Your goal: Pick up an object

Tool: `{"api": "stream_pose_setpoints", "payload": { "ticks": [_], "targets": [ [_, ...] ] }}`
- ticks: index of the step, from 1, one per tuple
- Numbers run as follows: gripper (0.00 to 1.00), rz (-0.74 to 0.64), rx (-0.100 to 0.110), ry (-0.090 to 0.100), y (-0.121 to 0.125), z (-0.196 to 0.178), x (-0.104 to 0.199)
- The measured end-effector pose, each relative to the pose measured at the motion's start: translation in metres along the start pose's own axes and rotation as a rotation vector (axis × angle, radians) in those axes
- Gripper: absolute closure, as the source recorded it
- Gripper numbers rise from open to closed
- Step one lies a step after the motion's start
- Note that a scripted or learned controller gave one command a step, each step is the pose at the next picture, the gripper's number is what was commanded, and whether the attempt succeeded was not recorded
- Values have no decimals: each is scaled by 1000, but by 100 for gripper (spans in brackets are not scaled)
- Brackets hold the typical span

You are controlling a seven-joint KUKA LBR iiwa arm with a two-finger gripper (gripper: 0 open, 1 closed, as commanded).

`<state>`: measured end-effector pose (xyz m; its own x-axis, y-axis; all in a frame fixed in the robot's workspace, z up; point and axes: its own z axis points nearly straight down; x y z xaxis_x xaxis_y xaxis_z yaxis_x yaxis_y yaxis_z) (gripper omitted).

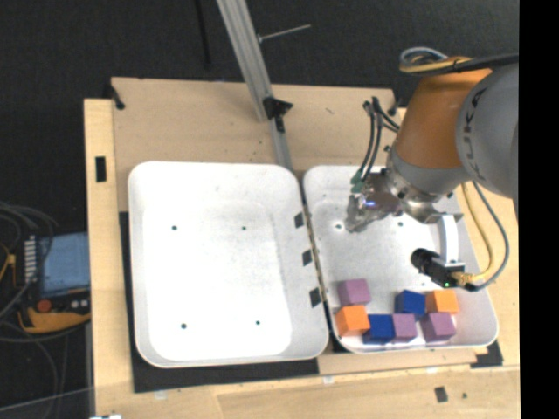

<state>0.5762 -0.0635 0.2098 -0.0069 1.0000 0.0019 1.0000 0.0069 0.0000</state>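
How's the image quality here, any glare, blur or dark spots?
Camera view: the white bins look bright and slightly washed out, the floor around the bench is very dark, the end effector is soft and hard to resolve, and the blocks are clear in colour but fuzzy at the edges.

End effector blurred, finger state unclear

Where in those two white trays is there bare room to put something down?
The left bin is bare floor from wall to wall. In the right bin, only the far half, under the gripper, is free; the near edge is crowded with orange, purple and blue blocks.
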Motion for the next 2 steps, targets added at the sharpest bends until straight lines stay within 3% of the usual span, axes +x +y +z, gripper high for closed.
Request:
{"api": "stream_pose_setpoints", "payload": {
  "ticks": [2],
  "targets": [
    [100, 0, 2, 0, -41, -2, 92]
  ]
}}
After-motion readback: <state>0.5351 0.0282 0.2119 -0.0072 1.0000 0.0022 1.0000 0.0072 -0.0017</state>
